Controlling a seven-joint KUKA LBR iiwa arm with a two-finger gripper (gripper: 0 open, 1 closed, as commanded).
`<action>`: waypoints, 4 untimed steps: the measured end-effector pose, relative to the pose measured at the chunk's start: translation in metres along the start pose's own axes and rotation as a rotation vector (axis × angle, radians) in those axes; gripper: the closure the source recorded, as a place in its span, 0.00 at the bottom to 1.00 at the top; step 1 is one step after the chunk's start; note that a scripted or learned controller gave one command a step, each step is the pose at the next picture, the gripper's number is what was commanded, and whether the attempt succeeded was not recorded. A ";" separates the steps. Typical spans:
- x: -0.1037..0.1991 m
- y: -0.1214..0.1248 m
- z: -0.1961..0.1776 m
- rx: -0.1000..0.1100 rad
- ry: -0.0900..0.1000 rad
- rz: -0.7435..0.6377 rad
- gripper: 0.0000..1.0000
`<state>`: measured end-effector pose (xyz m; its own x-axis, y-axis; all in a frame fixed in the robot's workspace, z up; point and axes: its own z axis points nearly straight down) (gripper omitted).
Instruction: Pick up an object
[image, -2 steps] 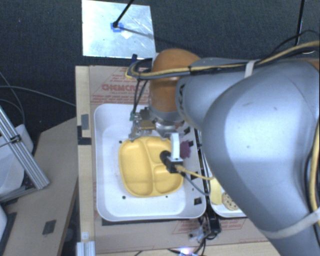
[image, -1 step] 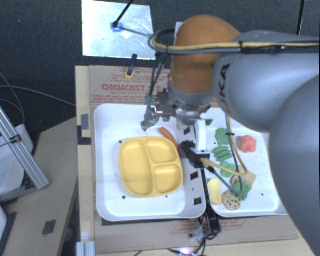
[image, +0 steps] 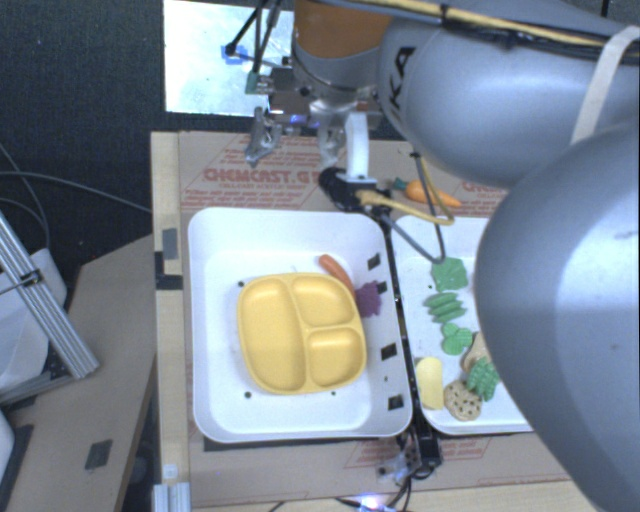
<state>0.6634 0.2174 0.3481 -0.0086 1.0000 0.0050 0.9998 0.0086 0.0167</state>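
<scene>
My gripper (image: 263, 135) hangs above the cardboard just beyond the far edge of the left bin (image: 212, 300), and nothing shows in it. In the left bin lies a yellow divided plate (image: 300, 333). An orange sausage-shaped piece (image: 335, 268) and a small purple piece (image: 368, 297) sit at the plate's far right corner. The right bin (image: 500, 426) holds several green toy foods (image: 449, 274), a pale yellow piece (image: 429, 380), a brown cookie (image: 461, 401) and an orange carrot (image: 432, 194) near its far edge. The arm hides much of the right bin.
The bulky grey arm (image: 520, 130) crosses the top right of the view. A black divider (image: 398, 300) runs between the two bins. Brown printed cardboard (image: 230, 175) lies under the bins. An aluminium frame (image: 40, 310) stands to the left of the bench.
</scene>
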 end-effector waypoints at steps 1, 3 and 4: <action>0.017 0.001 0.131 0.027 -0.007 0.002 0.00; -0.029 -0.097 0.222 0.025 -0.010 0.012 0.00; -0.009 -0.183 0.180 0.021 -0.003 0.003 0.00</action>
<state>0.4832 0.2074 0.1650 -0.0059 1.0000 0.0023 1.0000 0.0059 -0.0043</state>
